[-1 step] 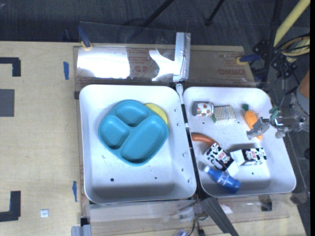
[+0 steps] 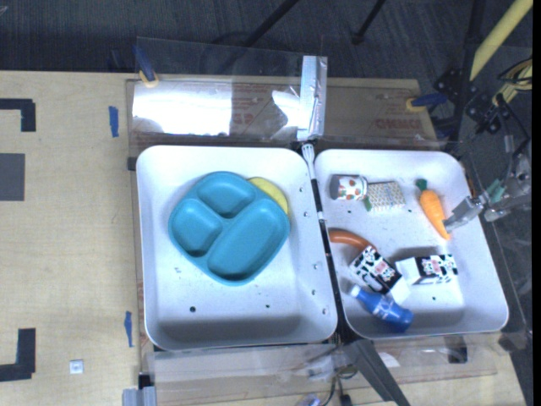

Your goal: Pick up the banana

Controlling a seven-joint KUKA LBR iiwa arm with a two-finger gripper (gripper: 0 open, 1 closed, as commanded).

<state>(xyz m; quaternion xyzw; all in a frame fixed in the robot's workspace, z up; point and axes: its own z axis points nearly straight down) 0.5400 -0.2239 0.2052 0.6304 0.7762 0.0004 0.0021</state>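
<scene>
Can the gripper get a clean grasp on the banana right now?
Probably not. The banana lies in the left bin, mostly covered by the blue divided plate; just a yellow sliver shows. The gripper sits at the right bin's far edge.

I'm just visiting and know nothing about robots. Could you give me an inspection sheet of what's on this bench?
Surface: wooden bench bearing a left bin and a right bin, both white.
Job's things: banana in the left bin, mostly hidden by the blue plate.
Clutter: in the right bin, a carrot, a blue bottle and cow-patterned cartons.
Grippers: tool over the right bin's right edge, near the carrot, far from the banana.
Cables: yellow cables at upper right.
Surroundings: dark floor, stand legs.
</scene>
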